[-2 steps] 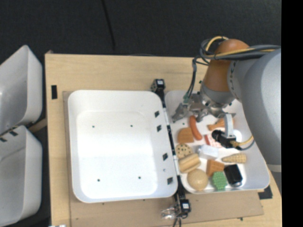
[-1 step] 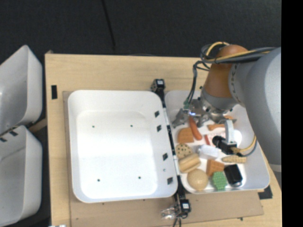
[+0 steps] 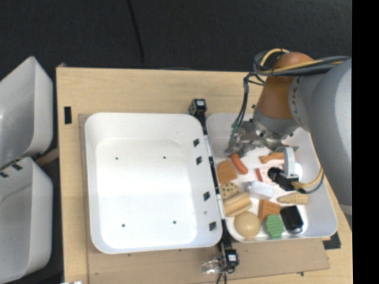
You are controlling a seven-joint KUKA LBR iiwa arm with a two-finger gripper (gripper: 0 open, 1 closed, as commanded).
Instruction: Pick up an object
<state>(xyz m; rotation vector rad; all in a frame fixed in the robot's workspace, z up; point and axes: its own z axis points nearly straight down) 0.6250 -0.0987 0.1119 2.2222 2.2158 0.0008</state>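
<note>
Gripper (image 3: 237,148) low over the right bin's (image 3: 323,220) far-left corner; whether it is spread or pinched, I cannot tell.

Just below it lies a small orange-red sausage-shaped toy (image 3: 239,163), touching the brown bread-like piece (image 3: 227,172). Probably light, stiff and smooth; best taken across its narrow middle, since the rounded ends may slip.
</note>
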